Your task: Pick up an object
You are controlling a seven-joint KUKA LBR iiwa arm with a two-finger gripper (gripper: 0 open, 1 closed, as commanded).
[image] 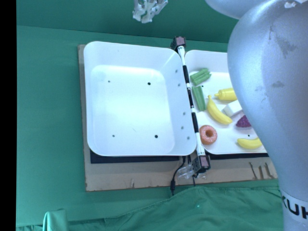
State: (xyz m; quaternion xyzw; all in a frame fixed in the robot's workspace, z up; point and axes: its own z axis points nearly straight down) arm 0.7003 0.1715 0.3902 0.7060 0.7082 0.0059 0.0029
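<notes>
At the top of the camera view, the end effector [149,7] hangs above the green surface [48,105], beyond the far rim of the left bin [130,97] and well apart from everything in the bins. Its pale fingers point down toward the cloth; whether they are spread or closed I cannot tell, and nothing shows between them. The grey arm [269,81] fills the right side of the view and covers part of the right bin [211,61].

Both white bins sit side by side on a brown board [134,179], with a black-and-white rod [188,100] running along the seam between them. The left bin shows only its bare floor with a few small dark dots.

The objects to pick all lie in the right bin. A green ridged piece [200,75] lies near the far left corner, and a green stick [198,97] lies just below it, close to the rod. A yellow banana [217,111] lies beside the stick. A yellow bottle shape [226,95] and a white block [232,109] lie near the arm's edge. A dark red piece [243,121] is partly hidden by the arm. A pink donut [208,134] rests near the front left corner, and a second banana [249,143] lies at the front rim.
</notes>
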